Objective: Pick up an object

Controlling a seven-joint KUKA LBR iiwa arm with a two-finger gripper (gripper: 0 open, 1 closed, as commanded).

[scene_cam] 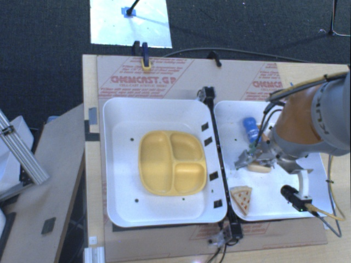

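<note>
Arm [307, 119] reaches in from my right, its orange band over the right bin [230, 114], wrist bent down toward the bin floor. I see the gripper [253, 159] low over the middle of that bin, pointing left, but its grey metal blurs together and I cannot tell how far apart the fingers stand or whether anything sits between them. 1 tan object [259, 168] lies just beside the tip, partly hidden. 1 blue bottle [250, 129] lies behind it, a pizza-slice toy [242, 198] near the front wall. The left bin [115, 147] holds a yellow divided plate [173, 162].
</note>
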